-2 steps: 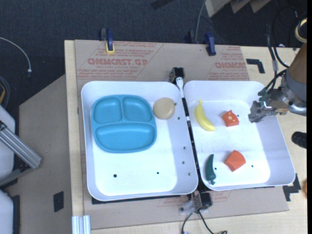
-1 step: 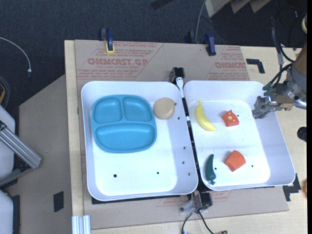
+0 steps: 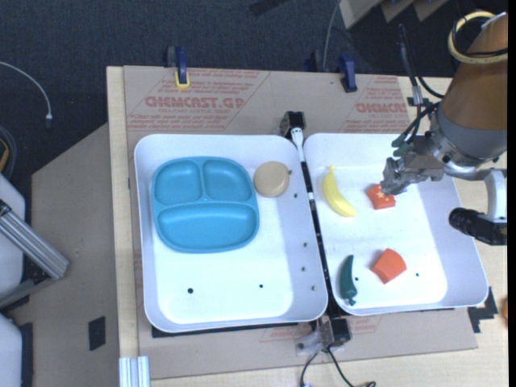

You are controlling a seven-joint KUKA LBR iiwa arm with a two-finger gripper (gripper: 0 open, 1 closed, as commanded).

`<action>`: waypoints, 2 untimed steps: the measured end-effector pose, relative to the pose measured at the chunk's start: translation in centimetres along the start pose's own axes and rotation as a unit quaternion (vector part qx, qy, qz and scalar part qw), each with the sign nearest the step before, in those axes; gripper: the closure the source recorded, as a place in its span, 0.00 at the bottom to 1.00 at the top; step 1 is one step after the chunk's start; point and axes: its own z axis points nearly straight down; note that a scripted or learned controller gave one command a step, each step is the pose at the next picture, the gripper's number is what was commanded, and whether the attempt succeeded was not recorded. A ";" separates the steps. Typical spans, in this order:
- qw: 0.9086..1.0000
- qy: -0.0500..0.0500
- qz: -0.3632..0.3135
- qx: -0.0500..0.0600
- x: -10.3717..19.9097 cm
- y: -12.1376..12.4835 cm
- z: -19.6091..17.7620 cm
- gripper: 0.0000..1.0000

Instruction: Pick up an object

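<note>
The right bin [image 3: 451, 289] holds a yellow banana [image 3: 337, 193], a small red block [image 3: 382, 198], a larger orange-red block [image 3: 389, 265] and a dark green pepper-like piece [image 3: 347, 279]. My gripper [image 3: 395, 180] reaches in from the right and hangs low over the small red block, just above and right of it, close to touching. Nothing is seen lifted off the bin floor.
The left bin [image 3: 234, 297] carries a blue divided plate [image 3: 205, 202] and a tan round piece [image 3: 272, 179] near its right wall. A black divider [image 3: 310, 208] runs between the bins. Cables and a clamp [image 3: 347, 71] sit behind the right bin.
</note>
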 end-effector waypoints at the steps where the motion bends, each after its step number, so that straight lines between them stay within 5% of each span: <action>1: 1.000 0.000 0.000 0.001 6.3 -0.6 0.3 1.00; 2: 1.000 0.000 0.000 -0.001 11.6 -0.6 0.1 1.00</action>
